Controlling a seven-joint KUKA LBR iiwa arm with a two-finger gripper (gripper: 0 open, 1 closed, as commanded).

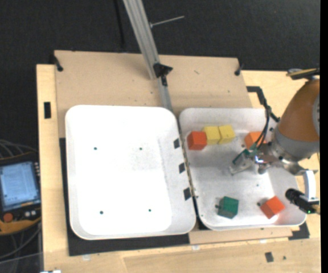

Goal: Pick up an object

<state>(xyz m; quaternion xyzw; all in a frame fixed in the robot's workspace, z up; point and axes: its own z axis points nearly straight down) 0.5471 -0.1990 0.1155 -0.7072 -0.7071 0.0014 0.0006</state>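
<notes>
— Where's the gripper (242,162)?
— Low in the right bin (209,218); whether it's spread or pinched, I cannot tell.
— And the blocks?
— An orange block (253,139) just beside it, two yellow blocks (219,133) and another orange (196,140) farther left, a green block (228,207) nearer us.

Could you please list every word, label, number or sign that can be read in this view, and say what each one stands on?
No text can be read in this view.
Handheld control pendant at the left edge: its lit screen shows rows of content, too small and blurred to read.
Blocks in the right bin: plain faces, no markings visible.
Arm and gripper: no label legible.
</notes>
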